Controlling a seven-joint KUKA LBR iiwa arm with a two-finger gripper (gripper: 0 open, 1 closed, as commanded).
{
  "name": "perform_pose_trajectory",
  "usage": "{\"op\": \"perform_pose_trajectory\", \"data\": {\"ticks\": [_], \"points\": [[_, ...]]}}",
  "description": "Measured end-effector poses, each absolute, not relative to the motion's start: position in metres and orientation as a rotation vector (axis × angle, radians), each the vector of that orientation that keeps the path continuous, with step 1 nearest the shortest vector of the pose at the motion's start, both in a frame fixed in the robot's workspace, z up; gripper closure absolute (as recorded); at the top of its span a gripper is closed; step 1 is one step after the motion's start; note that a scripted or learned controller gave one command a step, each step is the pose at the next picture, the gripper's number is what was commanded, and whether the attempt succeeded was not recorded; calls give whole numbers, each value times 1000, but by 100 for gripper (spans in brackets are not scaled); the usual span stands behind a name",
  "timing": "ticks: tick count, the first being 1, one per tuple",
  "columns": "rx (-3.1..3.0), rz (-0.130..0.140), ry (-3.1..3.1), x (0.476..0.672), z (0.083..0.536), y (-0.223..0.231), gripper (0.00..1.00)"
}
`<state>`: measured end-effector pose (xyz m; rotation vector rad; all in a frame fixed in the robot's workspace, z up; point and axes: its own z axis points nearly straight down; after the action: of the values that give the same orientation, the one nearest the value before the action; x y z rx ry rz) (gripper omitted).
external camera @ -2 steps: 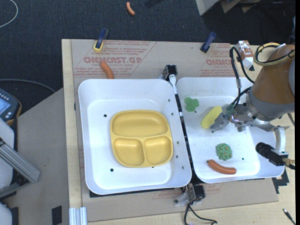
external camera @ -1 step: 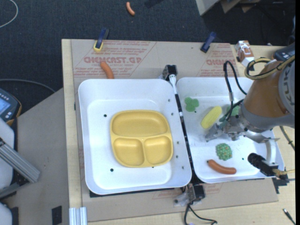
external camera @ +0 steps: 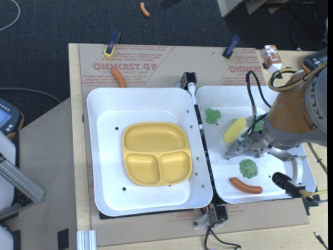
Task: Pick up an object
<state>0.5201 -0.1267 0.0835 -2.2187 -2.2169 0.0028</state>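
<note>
The gripper [external camera: 235, 151] hangs low in the right bin [external camera: 221, 191], its metal tips aimed toward 9 o'clock; how wide the jaws stand I cannot tell, and nothing shows between them. Nearest is the corn [external camera: 234, 130], smooth yellow plastic, just beside at 12 o'clock, long axis running 1 to 7. The knobbly green broccoli [external camera: 248, 168] sits close at 4 o'clock, the glossy sausage [external camera: 246, 186] beyond at 5, lying nearly crosswise. A leafy green piece [external camera: 212, 115] rests farther off at 11.

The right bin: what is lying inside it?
Inside the right bin lie a green piece, a yellow piece, a green ball and a sausage. The arm covers the bin's right part.
</note>
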Motion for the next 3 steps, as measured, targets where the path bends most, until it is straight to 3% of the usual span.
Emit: {"op": "perform_pose_trajectory", "data": {"ticks": [1,2,3], "points": [[-2223,-1,-2219,521,95,-127,100],[-2225,-4,-2226,530,152,-134,100],[-2225,-4,-2226,522,200,-134,100]]}}
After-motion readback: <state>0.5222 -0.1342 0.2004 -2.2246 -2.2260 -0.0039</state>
